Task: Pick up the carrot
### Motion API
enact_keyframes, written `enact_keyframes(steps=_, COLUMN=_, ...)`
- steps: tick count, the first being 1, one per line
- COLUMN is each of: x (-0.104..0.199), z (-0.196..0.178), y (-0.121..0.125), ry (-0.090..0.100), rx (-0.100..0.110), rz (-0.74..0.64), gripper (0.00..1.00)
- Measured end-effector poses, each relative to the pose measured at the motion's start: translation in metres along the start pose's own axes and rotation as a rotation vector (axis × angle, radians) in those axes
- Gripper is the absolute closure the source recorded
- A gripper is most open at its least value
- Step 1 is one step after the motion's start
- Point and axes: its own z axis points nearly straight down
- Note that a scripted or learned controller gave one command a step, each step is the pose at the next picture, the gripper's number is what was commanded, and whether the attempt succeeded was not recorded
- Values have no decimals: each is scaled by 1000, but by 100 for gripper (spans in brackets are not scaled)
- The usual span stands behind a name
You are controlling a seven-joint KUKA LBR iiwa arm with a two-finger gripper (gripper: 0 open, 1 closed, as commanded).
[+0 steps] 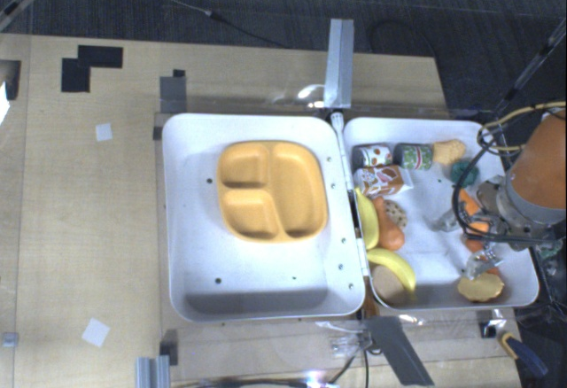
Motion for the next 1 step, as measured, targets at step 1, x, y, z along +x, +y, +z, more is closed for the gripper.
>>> enact_keyframes(steps=1, x=-6, z=-1, y=46, ry=1, rx=0, rz=230, gripper=0)
